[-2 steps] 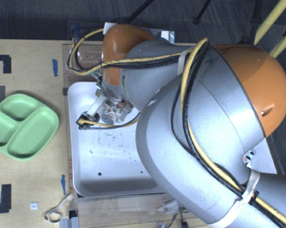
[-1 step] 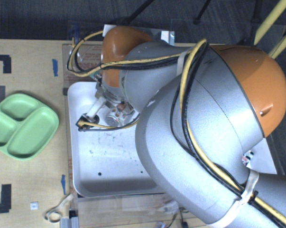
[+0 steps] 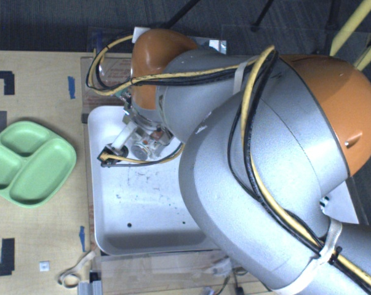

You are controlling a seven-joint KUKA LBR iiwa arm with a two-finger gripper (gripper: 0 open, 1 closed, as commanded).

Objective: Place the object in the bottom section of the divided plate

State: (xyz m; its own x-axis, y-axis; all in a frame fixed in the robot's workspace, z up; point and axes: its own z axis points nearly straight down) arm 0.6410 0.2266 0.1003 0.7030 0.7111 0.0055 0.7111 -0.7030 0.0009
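**A:** In from the right reaches the big grey arm (image 3: 265,165) with the orange band, and its two-finger gripper (image 3: 142,141) hangs over the upper-left part of the shallow white plastic bin (image 3: 142,208).

**B:** Jaws apart or together?

**A:** Cannot tell from up here, the wrist covers them.

**B:** And the plate?

**A:** The light green three-section divided plastic plate (image 3: 43,165) sits on the pale wooden bench (image 3: 37,85). It is just left of the bin, apart from the gripper, with its largest section at the lower right.
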